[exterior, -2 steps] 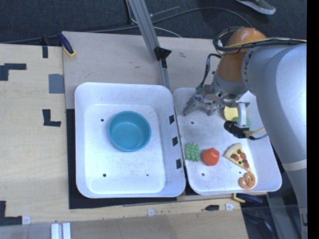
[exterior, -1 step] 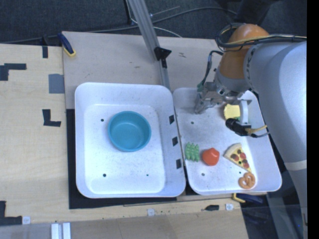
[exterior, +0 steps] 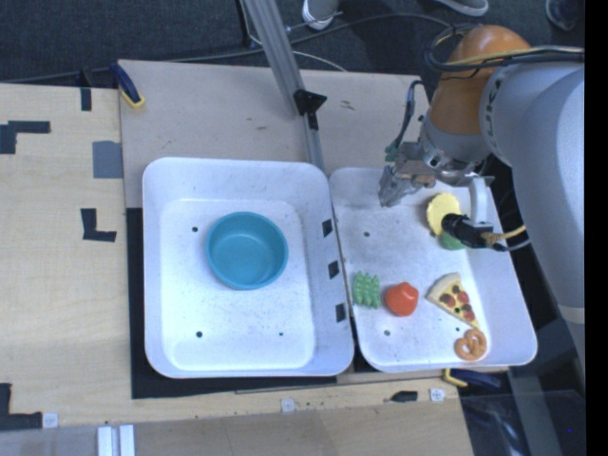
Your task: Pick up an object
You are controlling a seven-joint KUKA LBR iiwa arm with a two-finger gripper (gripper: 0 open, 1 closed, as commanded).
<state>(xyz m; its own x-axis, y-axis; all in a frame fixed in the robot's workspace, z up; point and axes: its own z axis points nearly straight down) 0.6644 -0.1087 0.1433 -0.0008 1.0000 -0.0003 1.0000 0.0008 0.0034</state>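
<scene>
So far nothing looks picked up. Far left of the pincer (exterior: 395, 194) sits a blue bowl (exterior: 247, 248); below it lie a green toy (exterior: 366, 289) and tomato (exterior: 402, 298); just right, a lemon (exterior: 442, 211). Whether the pincer is open, I cannot tell.

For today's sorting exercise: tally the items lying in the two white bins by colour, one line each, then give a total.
Blue: 1, bowl
Green: 1, leafy toy
Red: 1, tomato
Yellow: 1, round toy
Mixed colours: 1, pizza slice
Brown: 1, pretzel
Total: 6
</scene>
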